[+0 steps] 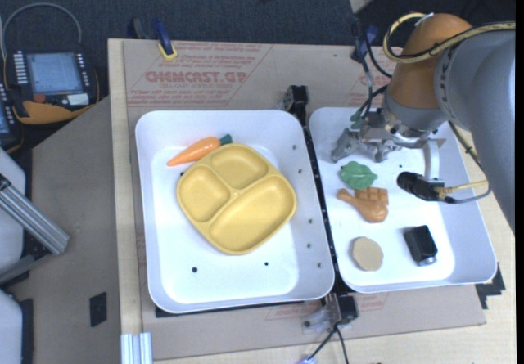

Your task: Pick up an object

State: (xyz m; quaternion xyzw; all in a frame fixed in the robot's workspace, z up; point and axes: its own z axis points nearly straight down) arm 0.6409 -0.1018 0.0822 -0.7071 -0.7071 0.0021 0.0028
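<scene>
My gripper (pixel 360 151) hovers over the far part of the right bin (pixel 467 268). It is open, with nothing between its fingers. Just in front of it lies a green leafy piece (pixel 358 174). An orange-tan drumstick (pixel 367 203) sits right below the green piece, almost touching it. Nearer the front edge are a round tan cookie (pixel 368 253) and a black block (pixel 420 244).
The left bin (pixel 164 272) holds a yellow divided plate (pixel 237 199) with an orange carrot (pixel 193 151) at its far-left edge. The grey arm with its orange band (pixel 426 68) reaches in from the upper right. A central divider (pixel 315 190) separates the bins.
</scene>
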